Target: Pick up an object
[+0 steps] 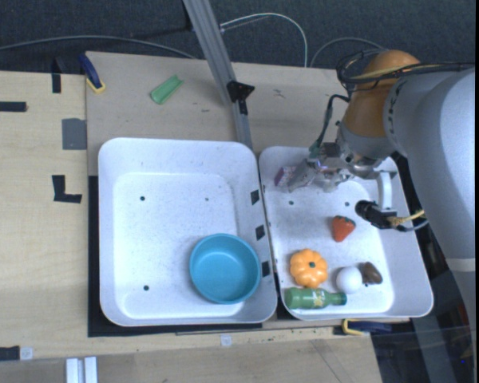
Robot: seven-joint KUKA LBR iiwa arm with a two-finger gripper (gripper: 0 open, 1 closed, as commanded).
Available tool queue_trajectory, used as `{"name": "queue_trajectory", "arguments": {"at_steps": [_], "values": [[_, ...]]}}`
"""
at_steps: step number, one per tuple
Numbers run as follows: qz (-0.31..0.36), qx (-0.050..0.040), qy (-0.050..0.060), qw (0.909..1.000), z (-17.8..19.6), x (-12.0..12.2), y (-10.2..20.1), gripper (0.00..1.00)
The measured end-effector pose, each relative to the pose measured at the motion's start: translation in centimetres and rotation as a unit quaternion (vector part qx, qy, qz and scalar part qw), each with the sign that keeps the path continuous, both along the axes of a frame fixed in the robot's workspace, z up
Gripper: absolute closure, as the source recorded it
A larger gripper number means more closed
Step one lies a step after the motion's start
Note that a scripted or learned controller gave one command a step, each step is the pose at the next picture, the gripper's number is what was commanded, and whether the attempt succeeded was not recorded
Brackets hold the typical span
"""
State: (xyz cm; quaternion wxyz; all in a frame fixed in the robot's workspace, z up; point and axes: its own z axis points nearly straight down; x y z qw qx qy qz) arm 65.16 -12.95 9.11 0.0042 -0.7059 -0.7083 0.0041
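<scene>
My gripper (302, 175) hangs low over the far left corner of the right bin (407, 294), reaching in from the right. A small purple piece (278, 177) lies just left of it by the bin wall; whether they touch is unclear. Further toward the front of this bin lie a red vegetable (342, 228), an orange pumpkin (308, 267), a white ball (349, 278), a brown lump (371, 273) and a green bottle (315, 298) on its side along the front wall. In the left bin (144, 166), a blue bowl (223, 267) sits at the front right.
A slanted metal pole (215, 46) comes down to the gap between the bins at the back. A green block (165, 89) and a blue-and-yellow clamp (92, 74) lie on the bench behind the left bin. Cables (391, 218) trail from the wrist over the right bin.
</scene>
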Motion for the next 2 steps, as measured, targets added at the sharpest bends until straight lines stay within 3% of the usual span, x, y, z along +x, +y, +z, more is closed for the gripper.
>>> {"name": "queue_trajectory", "arguments": {"at_steps": [1, 2], "values": [[0.001, -0.0007, -0.004, 1.0, 1.3, 0.2, 0.1, 1.0], [-0.001, -0.0006, -0.009, 1.0, 7.7, 0.5, -0.2, 1.0]]}}
